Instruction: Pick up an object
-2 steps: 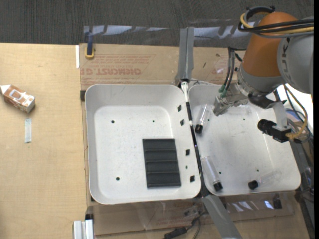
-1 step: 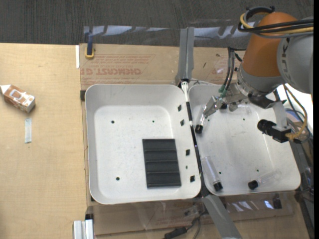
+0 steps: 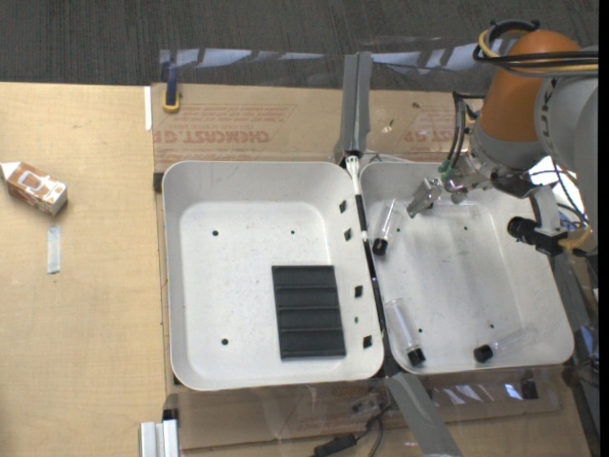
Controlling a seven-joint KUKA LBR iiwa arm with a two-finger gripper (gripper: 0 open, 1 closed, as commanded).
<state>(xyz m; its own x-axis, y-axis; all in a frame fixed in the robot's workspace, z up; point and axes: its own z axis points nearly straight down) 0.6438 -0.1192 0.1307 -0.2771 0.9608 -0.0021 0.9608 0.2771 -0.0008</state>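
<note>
the pincer [image 3: 430, 194] hangs over the right bin's [image 3: 533, 355] far edge, apparently spread and pinching nothing. this looks like the approach step. 3 clear tubes lie there; the nearest tube [image 3: 383, 228] calls for a descent leftward.

Bright, even overhead light (soft shadows); white bins [image 3: 181, 255] glare slightly.

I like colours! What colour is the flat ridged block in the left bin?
Black, seen in the camera view.

Ribbed block [image 3: 308, 311] in left bin [image 3: 190, 255]; tubes [image 3: 402, 329] in right bin [image 3: 533, 341]
</note>
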